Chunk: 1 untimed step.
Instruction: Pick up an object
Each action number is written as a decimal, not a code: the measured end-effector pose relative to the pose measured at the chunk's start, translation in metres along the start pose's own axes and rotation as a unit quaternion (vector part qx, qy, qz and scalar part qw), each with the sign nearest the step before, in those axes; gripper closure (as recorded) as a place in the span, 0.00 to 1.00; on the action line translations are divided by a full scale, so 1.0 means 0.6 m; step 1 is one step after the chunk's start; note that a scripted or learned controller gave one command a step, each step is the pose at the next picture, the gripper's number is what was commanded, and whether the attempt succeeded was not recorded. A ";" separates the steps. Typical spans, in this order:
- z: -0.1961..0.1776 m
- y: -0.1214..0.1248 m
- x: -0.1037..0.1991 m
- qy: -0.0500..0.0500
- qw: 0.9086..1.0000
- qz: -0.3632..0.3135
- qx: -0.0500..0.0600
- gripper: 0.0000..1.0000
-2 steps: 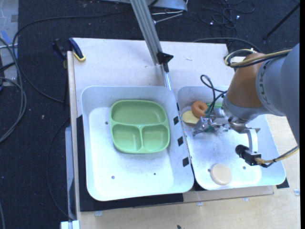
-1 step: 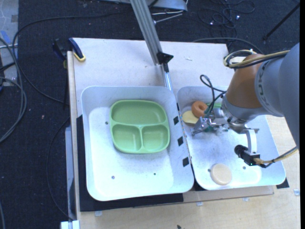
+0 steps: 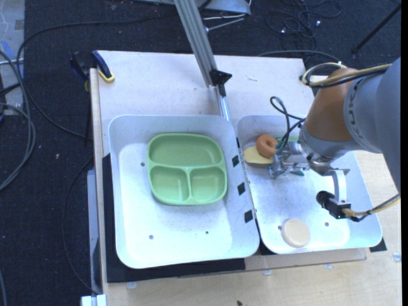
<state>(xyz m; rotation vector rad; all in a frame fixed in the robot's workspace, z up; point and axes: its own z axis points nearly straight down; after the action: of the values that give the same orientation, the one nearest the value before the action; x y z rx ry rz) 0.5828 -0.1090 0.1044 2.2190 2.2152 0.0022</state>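
Two shallow white bins sit side by side on a pale counter (image 3: 159,75), seen from above at a slant. The left bin (image 3: 127,234) carries a light green divided plate (image 3: 187,168) with three compartments, one long one across the far side and two smaller ones on the near side; it lies flat toward the far half of that bin. The right bin (image 3: 363,234) holds three small things. A brown doughnut (image 3: 266,145) lies in its far left part, resting against or on top of a pale yellow piece (image 3: 254,157) that pokes out beneath it toward the dividing wall between the bins; what exactly the yellow piece is cannot be made out. A round cream-coloured disc-like object (image 3: 296,232) lies near the front edge of the same bin, well apart from the doughnut. The grey arm with its orange band (image 3: 328,110) reaches in from the right and bends down over the right bin. Its pincer (image 3: 280,166) hangs low just beside the doughnut, on the near right side of it, with metal parts and green and black cables crowding the wrist. Whether the pincer is apart or together cannot be told from this angle, and nothing can be seen between its tips. A black fitting (image 3: 331,204) with a cable hangs below the arm over the bin floor. A slanted aluminium bar (image 3: 197,37) crosses the counter from the far side.
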 end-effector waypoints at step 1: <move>-0.083 0.015 0.010 0.001 1.000 -0.002 0.001 1.00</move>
<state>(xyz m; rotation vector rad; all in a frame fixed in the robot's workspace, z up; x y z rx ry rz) 0.5917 -0.1026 0.1542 2.2160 2.2222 0.0041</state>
